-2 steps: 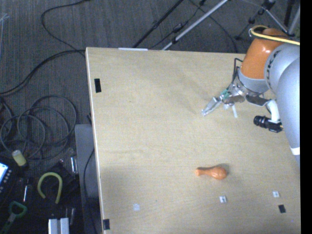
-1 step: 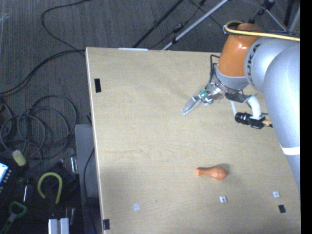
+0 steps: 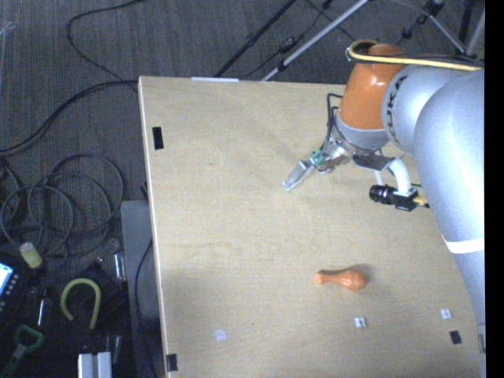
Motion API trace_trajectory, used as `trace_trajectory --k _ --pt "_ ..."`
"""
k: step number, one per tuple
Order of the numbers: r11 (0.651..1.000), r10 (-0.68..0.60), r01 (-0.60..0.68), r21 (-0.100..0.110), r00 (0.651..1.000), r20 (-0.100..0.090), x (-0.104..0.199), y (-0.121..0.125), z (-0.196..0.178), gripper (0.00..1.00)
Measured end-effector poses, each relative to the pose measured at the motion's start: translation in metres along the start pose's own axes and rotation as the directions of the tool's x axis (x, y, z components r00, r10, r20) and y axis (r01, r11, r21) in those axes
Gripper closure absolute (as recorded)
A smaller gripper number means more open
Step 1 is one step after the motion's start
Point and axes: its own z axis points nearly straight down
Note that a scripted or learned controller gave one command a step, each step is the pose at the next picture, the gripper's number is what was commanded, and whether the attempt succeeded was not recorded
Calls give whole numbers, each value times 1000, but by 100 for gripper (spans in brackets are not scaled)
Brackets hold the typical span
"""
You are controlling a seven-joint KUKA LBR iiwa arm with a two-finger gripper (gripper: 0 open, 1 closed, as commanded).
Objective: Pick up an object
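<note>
A small orange object [image 3: 342,279], bulb-shaped with a thin neck pointing left, lies on the pale wooden board [image 3: 228,235] toward its near right. My gripper [image 3: 293,181] hangs over the board's middle right, slanting down and to the left from the orange-banded wrist [image 3: 370,93]. It is well above and left of the orange object, apart from it, with nothing visibly held.
The grey arm [image 3: 449,156] covers the board's right side. Small markers dot the board: a black tag [image 3: 158,138] at the left edge, white squares [image 3: 360,321] near the front. Cables [image 3: 63,203] and tools lie on the floor at left; stand legs [image 3: 331,22] cross behind.
</note>
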Motion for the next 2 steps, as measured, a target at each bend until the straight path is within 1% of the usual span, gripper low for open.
trace_trajectory --k 1,2 --pt "1000 2 -2 -2 1000 -1 0 0 -9 100" --pt "981 194 -195 -2 981 -2 39 20 -100 100"
